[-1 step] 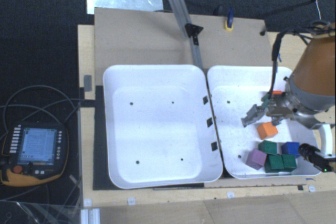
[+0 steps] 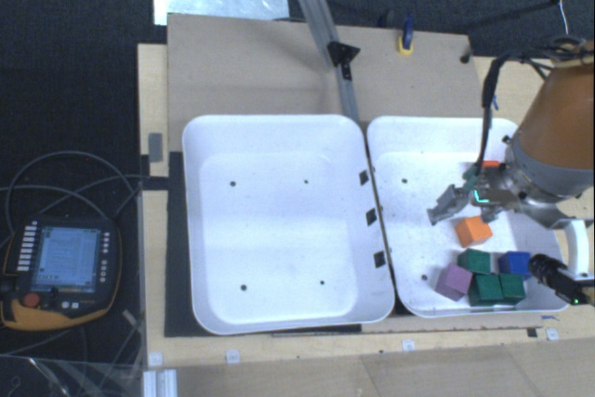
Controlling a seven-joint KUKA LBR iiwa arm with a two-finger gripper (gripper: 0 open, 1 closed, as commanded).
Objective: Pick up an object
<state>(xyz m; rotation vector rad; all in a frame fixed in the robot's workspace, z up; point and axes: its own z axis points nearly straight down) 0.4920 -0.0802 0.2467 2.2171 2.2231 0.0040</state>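
Blocks cluster in the right bin's (image 2: pixel 409 144) near-right corner, close against its front rim: one orange block (image 2: pixel 472 230), one purple block (image 2: pixel 455 280), one blue block (image 2: pixel 514 263), and what look like three green blocks (image 2: pixel 487 282) pressed together. The tool (image 2: pixel 453 203) hovers just above the orange block, touching nothing; whether its fingers are spread is unclear. The left bin (image 2: pixel 279 130) offers open floor.

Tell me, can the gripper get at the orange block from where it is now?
Probably yes. The gripper hangs in the right bin, just up and left of the orange block. The block's top is bare, and it lies a little apart from the purple block and green blocks.
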